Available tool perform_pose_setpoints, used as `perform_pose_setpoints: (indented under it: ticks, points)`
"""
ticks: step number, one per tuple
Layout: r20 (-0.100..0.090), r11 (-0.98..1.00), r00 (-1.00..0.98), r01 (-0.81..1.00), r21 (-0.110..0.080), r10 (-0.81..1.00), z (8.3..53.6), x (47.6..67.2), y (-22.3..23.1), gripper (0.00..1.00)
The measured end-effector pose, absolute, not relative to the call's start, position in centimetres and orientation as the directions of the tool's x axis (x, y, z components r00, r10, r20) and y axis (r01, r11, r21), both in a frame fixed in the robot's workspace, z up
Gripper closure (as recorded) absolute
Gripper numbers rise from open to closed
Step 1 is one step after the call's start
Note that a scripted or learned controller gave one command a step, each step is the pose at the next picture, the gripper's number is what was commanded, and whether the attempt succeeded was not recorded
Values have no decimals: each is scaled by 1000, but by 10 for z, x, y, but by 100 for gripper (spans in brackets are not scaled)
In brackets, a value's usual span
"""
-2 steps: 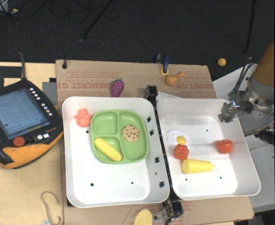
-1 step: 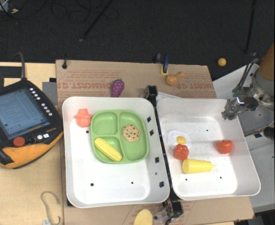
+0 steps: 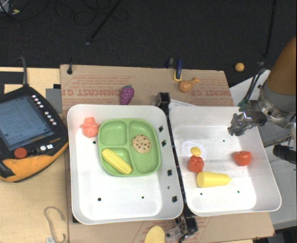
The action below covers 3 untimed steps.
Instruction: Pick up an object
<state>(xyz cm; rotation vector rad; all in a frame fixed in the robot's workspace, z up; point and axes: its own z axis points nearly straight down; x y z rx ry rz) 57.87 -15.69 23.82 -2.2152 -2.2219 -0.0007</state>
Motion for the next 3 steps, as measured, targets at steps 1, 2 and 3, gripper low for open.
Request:
perform_pose_setpoints:
  ticks: [1,2,3]
  points:
    - [3,2,-2,1000,-6,1000,226,548,-114,100]
    - [2,2,-2,1000,-4,1000,224,540,-74,100]
    - [1,-4,4,1000,-4,1000,218,531,-71,100]
